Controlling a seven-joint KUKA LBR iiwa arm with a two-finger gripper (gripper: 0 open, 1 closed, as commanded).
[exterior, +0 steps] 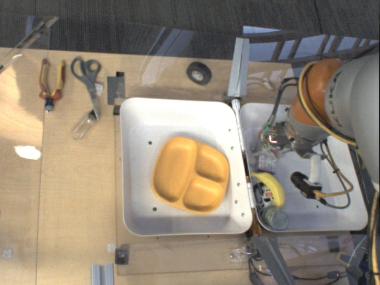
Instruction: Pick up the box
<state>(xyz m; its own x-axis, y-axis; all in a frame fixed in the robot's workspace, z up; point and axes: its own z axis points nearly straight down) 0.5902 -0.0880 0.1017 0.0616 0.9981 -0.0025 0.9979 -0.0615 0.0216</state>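
The box, small and blurred, lies at the left wall of the right bin, just above the banana. The hand is just above it; open or closed, we cannot tell. Little room there. In the left bin, the yellow tray sits approx. centered with free edges.

This is a robotics lab or workshop. A pale wooden counter carries two shallow white bins set side by side between metal brackets. Hand tools lie along its far edge: red-handled pliers, scissors and a roll of black tape. A grey industrial arm with an orange band and loose cables reaches in over dark carpet.
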